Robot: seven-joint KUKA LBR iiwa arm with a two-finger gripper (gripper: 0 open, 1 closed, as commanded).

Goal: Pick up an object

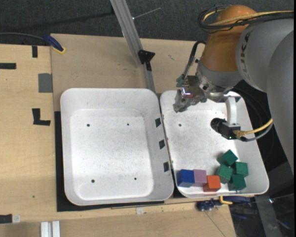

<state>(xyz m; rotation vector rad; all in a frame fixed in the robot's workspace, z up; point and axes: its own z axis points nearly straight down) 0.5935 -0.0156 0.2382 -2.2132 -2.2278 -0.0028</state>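
Two white bins sit side by side on the desk (19,147). The right bin (197,132) has little blocks in its lower right corner: blue block (186,177), purple block (200,176), orange block (213,182) and green blocks (233,169). The fingers (180,104) hang over its upper left part, with nothing between them

blue block (186,176), orange block (213,182), white bins (71,102)
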